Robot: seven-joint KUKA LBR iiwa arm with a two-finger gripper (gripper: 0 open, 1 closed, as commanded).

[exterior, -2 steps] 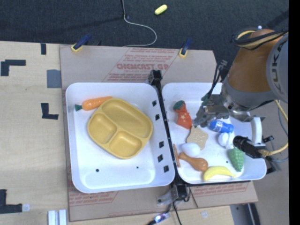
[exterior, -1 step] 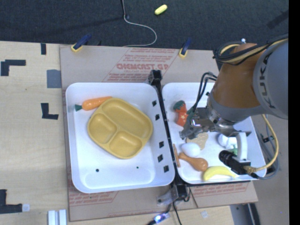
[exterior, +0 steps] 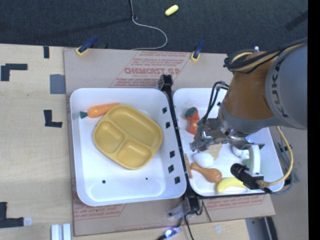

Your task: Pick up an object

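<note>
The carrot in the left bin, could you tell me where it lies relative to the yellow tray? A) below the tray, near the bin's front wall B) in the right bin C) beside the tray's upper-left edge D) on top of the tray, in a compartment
C: the carrot lies on the left bin's floor along the upper-left edge of the tray, not in a compartment.

2 white bins (exterior: 80,134); 1 yellow tray (exterior: 128,136), 2 carrots (exterior: 102,110), 1 egg (exterior: 203,159), 1 banana (exterior: 230,185), 1 drumstick (exterior: 206,172)

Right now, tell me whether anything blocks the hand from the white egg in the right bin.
Nothing visible does. The hand hangs just above the white egg, with open bin floor between them. A beige piece lies beside the egg, to the right.
</note>
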